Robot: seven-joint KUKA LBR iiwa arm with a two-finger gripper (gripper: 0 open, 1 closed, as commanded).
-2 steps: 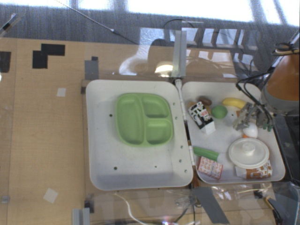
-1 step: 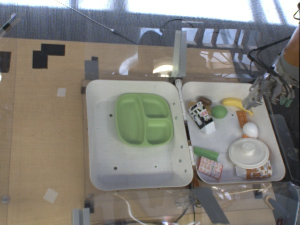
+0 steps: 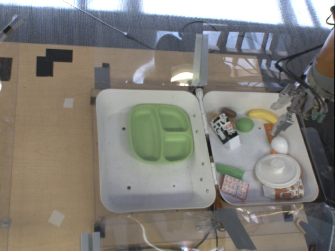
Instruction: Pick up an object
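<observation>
My gripper (image 3: pixel 284 113) hangs over the right bin's (image 3: pixel 309 192) far right edge, its fingers spread open with nothing between them. Just left of it lies a yellow banana (image 3: pixel 263 115). A white egg (image 3: pixel 279 145) rests below the lower fingertip, beside an orange item (image 3: pixel 268 132). Further left are a green ball (image 3: pixel 244 124), a cow-patterned carton (image 3: pixel 225 129) and a small brown piece (image 3: pixel 228 112). Near the front sit a white lidded bowl (image 3: pixel 278 170), a green stick (image 3: pixel 230 170) and a red packet (image 3: pixel 234 187).
The left bin (image 3: pixel 112 187) holds a green divided plate (image 3: pixel 160 132). A metal divider post (image 3: pixel 198 61) stands between the bins at the back. An orange-printed box (image 3: pixel 287 193) is tucked under the bowl. Cables trail behind the arm at the right.
</observation>
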